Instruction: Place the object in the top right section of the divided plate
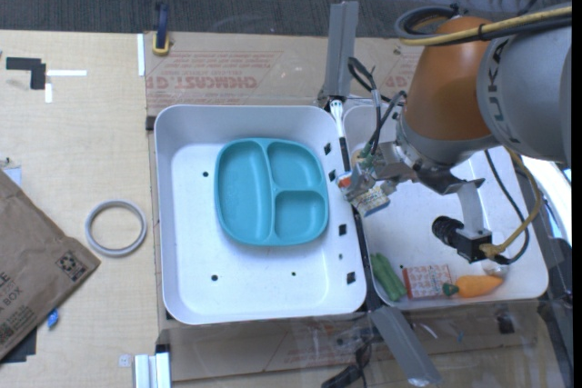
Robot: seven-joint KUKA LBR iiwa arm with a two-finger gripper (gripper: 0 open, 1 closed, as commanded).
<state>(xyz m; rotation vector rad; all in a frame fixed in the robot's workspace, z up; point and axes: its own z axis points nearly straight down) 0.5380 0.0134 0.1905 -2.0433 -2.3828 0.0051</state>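
Observation:
A teal divided plate (271, 192) lies in the left white bin (182, 286), with one long section on its left and two smaller ones on its right. All three sections look bare. My gripper (366, 186) hangs over the wall between the two bins, just right of the plate's right rim. A small orange and pale bit (348, 182) shows at the gripper's tip; I cannot tell whether it is a held object or part of the tool.
In the right bin (518, 223), near its front edge, lie a green vegetable (386, 277), a red-and-white packet (426, 281) and an orange carrot (478, 286). A tape ring (116, 226) and a cardboard box (32, 273) sit on the bench to the left.

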